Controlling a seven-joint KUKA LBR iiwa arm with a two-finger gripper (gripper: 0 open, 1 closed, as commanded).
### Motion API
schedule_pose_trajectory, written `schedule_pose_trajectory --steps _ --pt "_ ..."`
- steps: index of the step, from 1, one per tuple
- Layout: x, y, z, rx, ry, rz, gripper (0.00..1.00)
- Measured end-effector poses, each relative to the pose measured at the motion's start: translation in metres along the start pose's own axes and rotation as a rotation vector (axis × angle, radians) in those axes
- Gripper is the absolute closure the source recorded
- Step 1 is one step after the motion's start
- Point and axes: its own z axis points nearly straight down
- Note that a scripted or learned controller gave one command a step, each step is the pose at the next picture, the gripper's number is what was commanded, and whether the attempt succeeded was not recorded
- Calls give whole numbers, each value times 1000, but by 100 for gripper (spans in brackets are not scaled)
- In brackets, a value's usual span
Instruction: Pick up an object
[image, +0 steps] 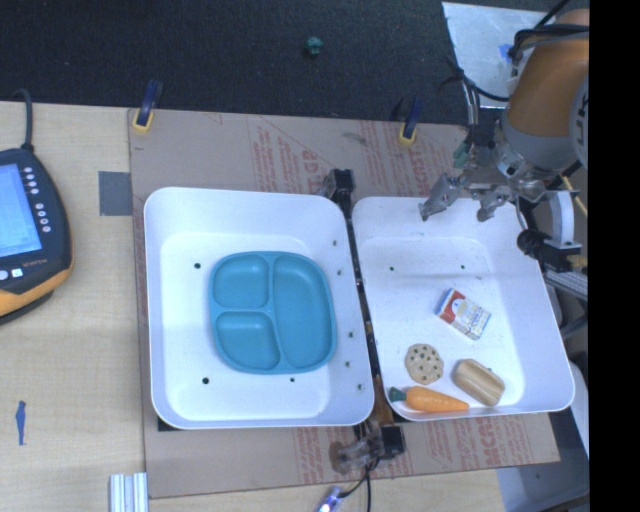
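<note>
Lying in the right bin (520, 260) were four candidate objects, all grouped toward its near end. A small red, white and blue carton (463, 313) lay tilted near the bin's middle, apart from the others. Nearer the front rim sat a round cookie (424, 363), with a tan bread roll (478, 382) just beside it on the right. A carrot (434, 401) lay along the front edge, close below the cookie; whether it touched the roll I could not tell.

My gripper (463, 203) hung over the far end of that same bin, well apart from all four items. My fingers (437, 202) were spread, with nothing between them. The orange band of my arm (545, 80) showed above the wrist at the upper right.

Next over, the left bin (170, 300) held a blue divided plate (272, 311) lying flat near its centre. Both bins rested on a cardboard sheet (270, 150) clamped at its far edge. A teach pendant (28, 230) lay on the bench at the far left.
</note>
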Motion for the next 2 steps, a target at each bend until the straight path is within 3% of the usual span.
schedule_pose_trajectory --steps 2 --pt "-38 -88 81 0 -1 -1 0"
